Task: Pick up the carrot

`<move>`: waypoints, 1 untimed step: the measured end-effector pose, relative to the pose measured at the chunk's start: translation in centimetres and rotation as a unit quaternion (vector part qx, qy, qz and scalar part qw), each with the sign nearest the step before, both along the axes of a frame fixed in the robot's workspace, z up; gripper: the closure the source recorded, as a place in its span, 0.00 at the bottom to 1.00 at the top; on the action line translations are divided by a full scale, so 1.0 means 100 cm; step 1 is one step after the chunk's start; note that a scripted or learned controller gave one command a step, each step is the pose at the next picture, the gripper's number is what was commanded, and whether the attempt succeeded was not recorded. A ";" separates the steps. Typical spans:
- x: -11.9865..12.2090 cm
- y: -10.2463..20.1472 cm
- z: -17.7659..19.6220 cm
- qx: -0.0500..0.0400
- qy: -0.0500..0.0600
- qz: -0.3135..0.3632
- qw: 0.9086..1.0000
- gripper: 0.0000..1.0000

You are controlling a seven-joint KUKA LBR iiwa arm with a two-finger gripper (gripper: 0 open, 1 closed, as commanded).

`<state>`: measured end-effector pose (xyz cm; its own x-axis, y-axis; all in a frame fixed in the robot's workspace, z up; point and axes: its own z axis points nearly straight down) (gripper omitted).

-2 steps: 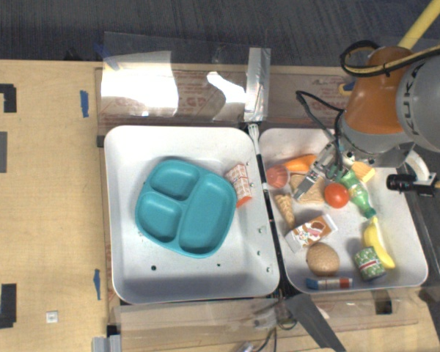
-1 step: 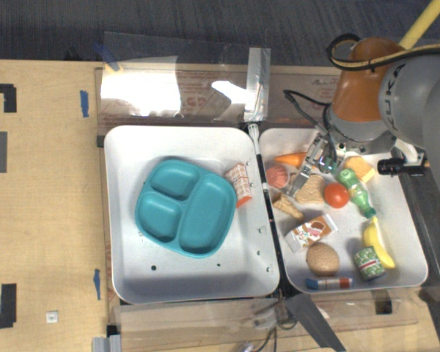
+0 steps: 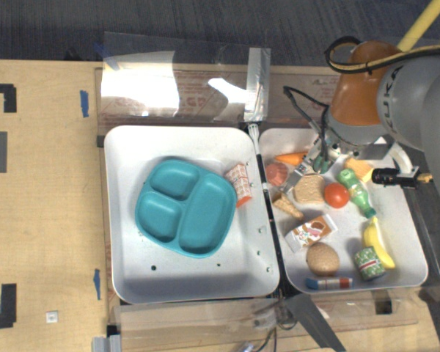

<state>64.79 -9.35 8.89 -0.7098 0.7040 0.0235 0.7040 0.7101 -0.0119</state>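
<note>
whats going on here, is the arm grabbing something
The arm's gripper is down in the right bin, at its far end beside the carrot. Nothing shows between its fingers, so no hold on the carrot can be confirmed. Toy foods crowd that bin; the left bin holds a teal divided plate.

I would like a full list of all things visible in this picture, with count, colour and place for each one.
left bin: 1, white, bench centre
right bin: 1, white, beside it
divided plate: 1, teal, left bin
small packet: 1, red-white, by plate's right edge
carrot: 1, orange, right bin top
tomato: 1, red, right bin middle
bottle: 1, green, right of tomato
banana: 1, yellow, right bin lower right
bread roll: 1, brown, right bin bottom
arm: 1, grey-orange, upper right
gripper: 1, dark, beside carrot
</note>
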 end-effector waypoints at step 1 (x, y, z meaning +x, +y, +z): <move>0.004 -0.002 0.011 -0.005 -0.011 0.001 1.000 1.00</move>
<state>65.19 -9.55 10.01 -0.7109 0.7032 0.0007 0.7032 0.7109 -0.0033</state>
